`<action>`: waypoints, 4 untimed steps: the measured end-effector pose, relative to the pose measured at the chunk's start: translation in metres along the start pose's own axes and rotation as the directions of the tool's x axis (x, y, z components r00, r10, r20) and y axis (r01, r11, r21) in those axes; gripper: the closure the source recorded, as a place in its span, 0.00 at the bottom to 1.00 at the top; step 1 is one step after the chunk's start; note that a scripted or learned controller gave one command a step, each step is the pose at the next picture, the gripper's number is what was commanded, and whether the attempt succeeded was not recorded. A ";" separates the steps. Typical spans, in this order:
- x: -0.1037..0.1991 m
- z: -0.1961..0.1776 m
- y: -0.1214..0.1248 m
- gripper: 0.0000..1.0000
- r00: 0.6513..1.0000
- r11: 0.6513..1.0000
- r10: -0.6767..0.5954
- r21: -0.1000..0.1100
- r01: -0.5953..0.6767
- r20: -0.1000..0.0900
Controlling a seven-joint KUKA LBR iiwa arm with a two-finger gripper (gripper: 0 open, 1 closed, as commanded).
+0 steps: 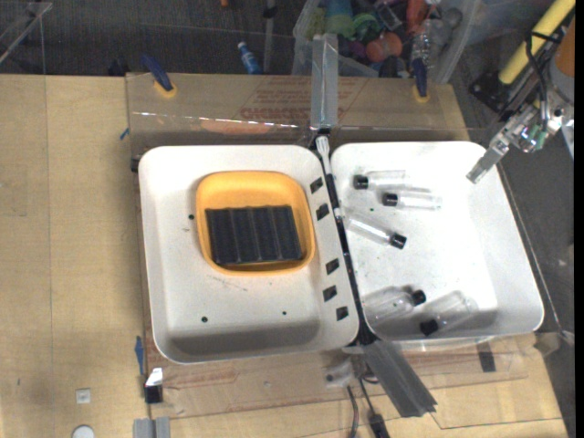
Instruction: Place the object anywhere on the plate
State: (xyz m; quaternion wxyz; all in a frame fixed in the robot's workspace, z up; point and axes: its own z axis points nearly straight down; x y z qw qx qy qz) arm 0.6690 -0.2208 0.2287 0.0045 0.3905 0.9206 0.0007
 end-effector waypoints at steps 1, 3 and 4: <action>0.004 -0.004 -0.003 0.00 0.989 0.989 -0.150 0.001 0.150 -0.004; 0.007 -0.006 -0.004 0.00 0.928 0.928 -0.373 0.000 0.373 -0.005; 0.006 -0.006 -0.007 0.00 0.830 0.830 -0.558 -0.002 0.558 -0.004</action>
